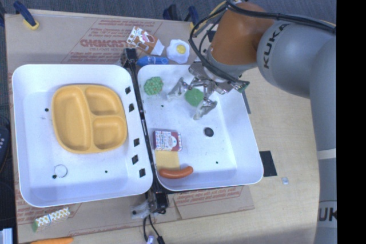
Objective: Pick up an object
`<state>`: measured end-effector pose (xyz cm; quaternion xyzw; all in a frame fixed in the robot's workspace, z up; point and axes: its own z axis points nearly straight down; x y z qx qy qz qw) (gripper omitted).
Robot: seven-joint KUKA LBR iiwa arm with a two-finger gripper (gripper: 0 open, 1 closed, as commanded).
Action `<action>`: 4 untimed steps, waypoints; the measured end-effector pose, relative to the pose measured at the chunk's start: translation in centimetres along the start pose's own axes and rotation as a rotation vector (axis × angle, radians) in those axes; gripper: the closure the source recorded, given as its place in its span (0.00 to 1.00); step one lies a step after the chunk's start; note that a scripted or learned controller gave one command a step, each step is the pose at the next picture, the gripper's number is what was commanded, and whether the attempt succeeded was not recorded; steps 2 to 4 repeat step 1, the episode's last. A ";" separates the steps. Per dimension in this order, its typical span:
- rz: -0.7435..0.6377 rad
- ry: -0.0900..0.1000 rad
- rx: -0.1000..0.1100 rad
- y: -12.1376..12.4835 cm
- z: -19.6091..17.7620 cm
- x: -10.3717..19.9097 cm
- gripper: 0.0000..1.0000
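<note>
On my screen, the left bin [23,140] carries a yellow divided tray [88,118]. In the right bin [243,146], going rightward, I see a red packet [166,140] above a yellow block [167,159] and a sausage [175,172] near the front wall, and a green leafy piece [153,86] toward the back. Just right of that, the gripper [197,95] sits low in the bin with a round green object [194,96] between its fingers, closed on it. A small dark disc [209,132] lies nearer the front.
</note>
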<state>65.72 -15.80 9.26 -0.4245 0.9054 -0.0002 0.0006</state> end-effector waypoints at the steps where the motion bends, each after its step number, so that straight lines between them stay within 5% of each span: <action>1: -0.572 0.001 -0.005 2.5 0.1 0.6 0.00; 4: -0.572 0.001 -0.005 2.5 0.1 0.6 0.00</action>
